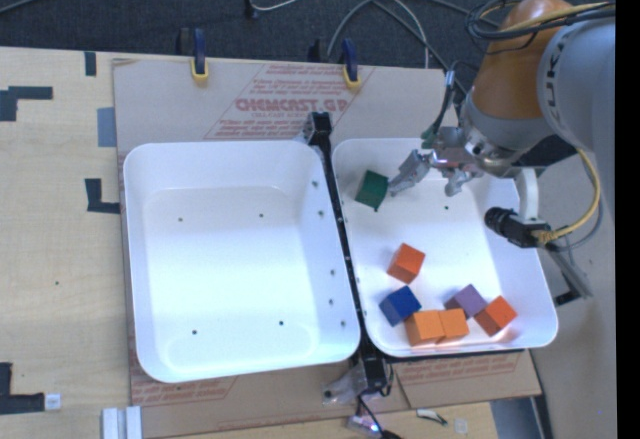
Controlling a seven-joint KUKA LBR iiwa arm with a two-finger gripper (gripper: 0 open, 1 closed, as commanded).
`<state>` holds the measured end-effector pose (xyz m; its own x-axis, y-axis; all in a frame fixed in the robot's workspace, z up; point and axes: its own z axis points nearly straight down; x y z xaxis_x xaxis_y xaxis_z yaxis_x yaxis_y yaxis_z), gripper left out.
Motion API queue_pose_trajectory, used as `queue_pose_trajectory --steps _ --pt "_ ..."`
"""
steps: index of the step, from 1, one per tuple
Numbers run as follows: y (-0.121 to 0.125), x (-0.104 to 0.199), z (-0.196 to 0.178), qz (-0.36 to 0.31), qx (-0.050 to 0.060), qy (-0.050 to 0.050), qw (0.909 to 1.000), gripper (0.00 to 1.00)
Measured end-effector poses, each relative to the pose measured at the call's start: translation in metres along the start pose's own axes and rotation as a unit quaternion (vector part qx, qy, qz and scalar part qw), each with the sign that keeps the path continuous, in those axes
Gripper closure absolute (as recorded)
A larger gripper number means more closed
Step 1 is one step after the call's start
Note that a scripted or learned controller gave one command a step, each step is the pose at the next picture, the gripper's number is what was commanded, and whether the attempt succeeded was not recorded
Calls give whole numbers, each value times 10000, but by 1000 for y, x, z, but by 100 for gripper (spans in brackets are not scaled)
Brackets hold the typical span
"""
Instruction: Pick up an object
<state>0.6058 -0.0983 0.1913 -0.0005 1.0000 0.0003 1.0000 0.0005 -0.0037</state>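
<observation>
The green block (372, 190) sat in the right bin (520, 257), near its far left corner. The gripper (432, 177) hung just beside it with its fingers spread apart and nothing between them. Near the bin's front edge lay orange blocks (437, 325), a blue block (400, 305) and a purple block (465, 300). The left bin (135, 257) sat beside it.

Your bench (60, 257) is pale wood with dark tape marks along its left side; on it lies a cardboard sheet (280, 97) with red print, held at the far edge by two clamps (199, 55); the left bin (135, 257) and right bin (530, 327) sit on it, touching.
</observation>
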Motion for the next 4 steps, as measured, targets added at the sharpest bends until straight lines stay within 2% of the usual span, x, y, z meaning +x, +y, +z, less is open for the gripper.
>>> queue_pose_trajectory --steps 1,2,3,4 --pt "-6 -2 62 0 12 1 10000 0" --pt "-4 -2 49 -3 -15 -1 10000 100" --pt "-7 -5 -12 2 -36 -4 10000 100" --pt "-7 -5 -58 2 -34 -3 10000 100"
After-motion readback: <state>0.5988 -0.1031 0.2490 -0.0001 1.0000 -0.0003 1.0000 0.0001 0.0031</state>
